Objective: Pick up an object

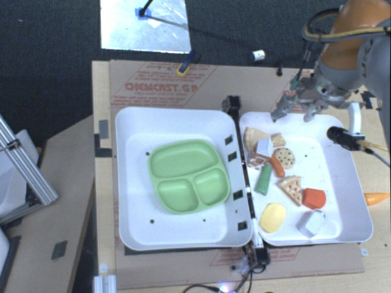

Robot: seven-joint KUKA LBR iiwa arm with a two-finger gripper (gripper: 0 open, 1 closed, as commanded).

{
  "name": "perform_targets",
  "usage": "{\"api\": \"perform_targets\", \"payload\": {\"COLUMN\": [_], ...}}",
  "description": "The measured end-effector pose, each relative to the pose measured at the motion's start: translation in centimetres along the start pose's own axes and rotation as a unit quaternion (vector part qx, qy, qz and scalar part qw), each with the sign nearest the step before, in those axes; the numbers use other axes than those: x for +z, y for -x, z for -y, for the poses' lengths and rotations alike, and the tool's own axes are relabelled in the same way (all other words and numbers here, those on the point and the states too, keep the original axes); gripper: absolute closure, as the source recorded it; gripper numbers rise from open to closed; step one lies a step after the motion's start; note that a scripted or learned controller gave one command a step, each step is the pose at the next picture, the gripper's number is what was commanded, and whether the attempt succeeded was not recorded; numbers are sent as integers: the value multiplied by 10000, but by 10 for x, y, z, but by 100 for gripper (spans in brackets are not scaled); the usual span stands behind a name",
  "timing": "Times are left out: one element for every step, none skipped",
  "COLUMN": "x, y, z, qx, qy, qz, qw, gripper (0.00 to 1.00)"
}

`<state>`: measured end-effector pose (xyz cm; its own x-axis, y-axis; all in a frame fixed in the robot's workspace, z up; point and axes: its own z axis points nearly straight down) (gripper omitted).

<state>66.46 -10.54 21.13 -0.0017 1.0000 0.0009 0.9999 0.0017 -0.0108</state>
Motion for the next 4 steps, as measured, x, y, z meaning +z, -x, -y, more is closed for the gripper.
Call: {"api": "perform_targets", "payload": {"x": [-8,47,98,108], "y": [0,10,0,5], "z": [-2,-2,-6,-7], "qx": [-9,5,-18,-8], "qy": [61,45,47,56], "qz": [4,6,4,36], "qw": [10000,10000,10000,10000], "gripper": [0,0,0,0]}}
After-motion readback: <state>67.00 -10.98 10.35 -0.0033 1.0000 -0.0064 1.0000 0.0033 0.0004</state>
